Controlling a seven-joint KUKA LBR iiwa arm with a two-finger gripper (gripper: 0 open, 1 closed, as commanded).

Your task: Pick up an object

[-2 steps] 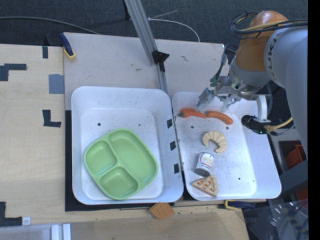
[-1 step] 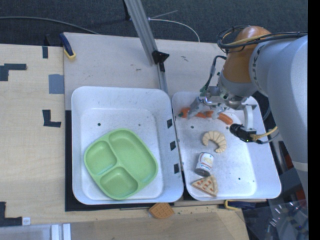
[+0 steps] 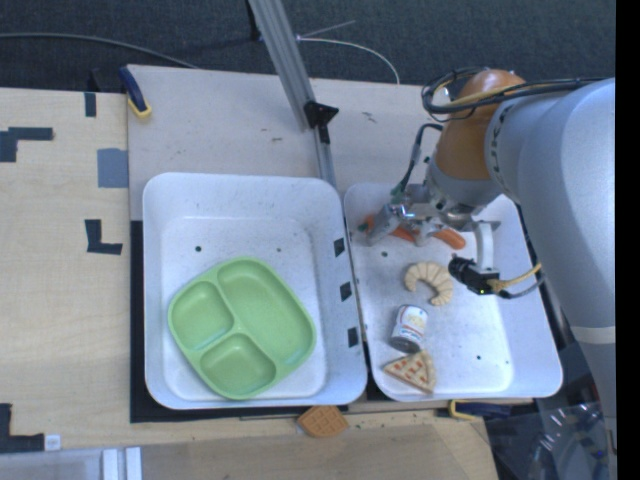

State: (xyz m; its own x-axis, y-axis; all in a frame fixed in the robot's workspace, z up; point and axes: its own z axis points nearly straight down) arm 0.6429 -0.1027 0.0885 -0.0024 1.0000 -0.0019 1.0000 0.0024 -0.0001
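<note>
My gripper [image 3: 412,215] is down in the far part of the right bin [image 3: 500,368], just above an orange carrot-like piece [image 3: 452,238]. A small grey and orange item [image 3: 374,227] lies right at its left side. In the same bin a croissant [image 3: 430,280] lies a little nearer the front. A small tin can [image 3: 408,328] lies on its side below the croissant, and a pizza slice [image 3: 412,371] sits at the front edge. The gripper body hides its tips and whatever sits beneath them.
The left bin [image 3: 170,208] holds a green divided plate [image 3: 240,326]. A round waffle-like cookie [image 3: 322,421] lies outside the bins on the bench front. A slanted metal pole [image 3: 285,58] rises behind the bins. The arm's cables [image 3: 500,283] loop over the right bin's right side.
</note>
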